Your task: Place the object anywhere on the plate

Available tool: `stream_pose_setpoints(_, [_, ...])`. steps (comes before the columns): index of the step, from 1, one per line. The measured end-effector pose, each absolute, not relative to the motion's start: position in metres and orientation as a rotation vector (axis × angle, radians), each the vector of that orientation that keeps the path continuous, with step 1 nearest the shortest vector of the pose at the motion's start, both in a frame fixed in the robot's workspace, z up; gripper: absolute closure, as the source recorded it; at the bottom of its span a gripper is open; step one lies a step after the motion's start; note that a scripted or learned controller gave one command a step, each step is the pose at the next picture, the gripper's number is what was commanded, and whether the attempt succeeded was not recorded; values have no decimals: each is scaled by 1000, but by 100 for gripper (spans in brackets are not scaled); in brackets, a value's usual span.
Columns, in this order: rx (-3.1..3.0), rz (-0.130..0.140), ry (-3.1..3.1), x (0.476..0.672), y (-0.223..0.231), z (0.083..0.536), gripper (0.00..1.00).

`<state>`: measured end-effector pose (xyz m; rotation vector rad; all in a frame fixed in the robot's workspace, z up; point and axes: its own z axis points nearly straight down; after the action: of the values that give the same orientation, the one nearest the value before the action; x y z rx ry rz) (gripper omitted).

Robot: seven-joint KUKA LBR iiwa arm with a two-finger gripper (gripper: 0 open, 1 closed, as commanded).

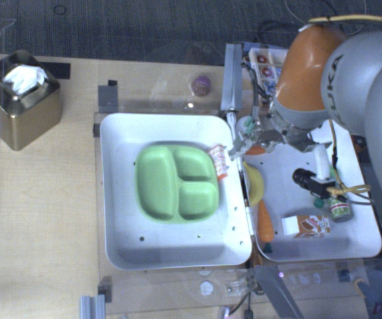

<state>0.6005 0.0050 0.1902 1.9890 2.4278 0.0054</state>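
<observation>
Red-and-white and crinkled, a small packet (219,161) hangs or lies at the right-hand lip of the green plastic plate (176,181) with three compartments, which sits in the middle of the left-hand shallow white bin (121,244) on the bench (44,198). The grey arm (370,78) has its gripper (236,148) poised just beside the packet's upper end, over the wall where the two bins meet. From where one stands it cannot be told whether the gripper is closed on the packet or merely touching it. The danger, by the look of it, lies in that margin. The packet overlaps only the plate's rim, so a release here could let it slide into the gap between plate and bin wall rather than settle in a compartment. A weak pinch on so thin and slippery a thing could likewise drop it short if the arm carries it further over the plate. In the right-hand shallow white bin (370,238), a yellow banana (254,183) and an orange carrot (265,223) lie close along the shared wall, near the gripper, and a low sweep might nudge them. A small orange-and-white carton (308,226) lies well clear.
</observation>
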Motion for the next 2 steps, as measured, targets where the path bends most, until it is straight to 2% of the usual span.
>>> stream_pose_setpoints(1, [1980, 13, 2429, 602, 6, 202, 100])
stream_pose_setpoints(2, [1879, 8, 2514, 605, 104, 194, 100])
